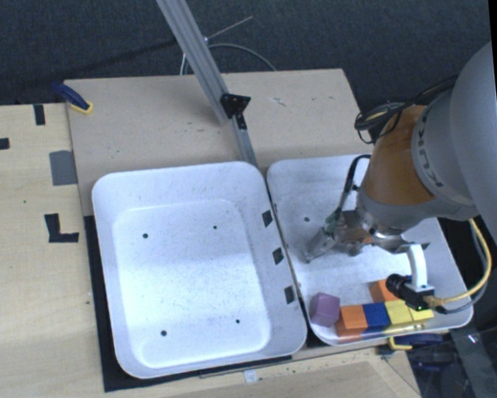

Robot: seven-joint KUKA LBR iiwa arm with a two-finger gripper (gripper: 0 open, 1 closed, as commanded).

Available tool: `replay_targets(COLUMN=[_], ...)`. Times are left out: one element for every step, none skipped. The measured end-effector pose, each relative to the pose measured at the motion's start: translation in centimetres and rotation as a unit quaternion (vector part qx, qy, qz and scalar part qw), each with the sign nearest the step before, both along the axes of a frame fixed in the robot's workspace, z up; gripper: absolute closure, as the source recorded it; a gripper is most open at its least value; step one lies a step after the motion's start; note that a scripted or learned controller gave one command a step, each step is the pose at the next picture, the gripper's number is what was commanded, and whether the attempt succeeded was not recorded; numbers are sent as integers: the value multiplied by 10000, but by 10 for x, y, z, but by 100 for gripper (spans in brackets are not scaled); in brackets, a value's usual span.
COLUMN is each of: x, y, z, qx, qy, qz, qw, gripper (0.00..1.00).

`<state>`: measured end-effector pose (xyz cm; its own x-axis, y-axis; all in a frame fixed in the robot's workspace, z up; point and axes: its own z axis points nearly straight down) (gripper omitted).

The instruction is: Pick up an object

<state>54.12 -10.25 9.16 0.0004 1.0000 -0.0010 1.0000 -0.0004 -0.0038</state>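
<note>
Claw (316, 247) above purple block (324, 307) (apart)

A single fixed camera looks down from above at a slant on the pale wooden table (180, 122), far enough to take in both shallow white plastic bins (181, 178) side by side, the table's far edge, and the grey, orange-banded arm (437, 162) entering from the right.

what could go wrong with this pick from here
The gripper hangs over bare floor of the right bin, while the purple block, orange block, blue block and yellow block crowd its near edge. It may close on nothing, or nudge neighbouring blocks when it goes for one.
</note>
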Motion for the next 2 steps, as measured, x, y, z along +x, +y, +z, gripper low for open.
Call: replay_targets(x=[-58,-54], y=[23,8], z=[104,9], qx=[12,7], qy=[-35,30], qz=[11,-5], qw=[10000,10000], gripper=[0,0])
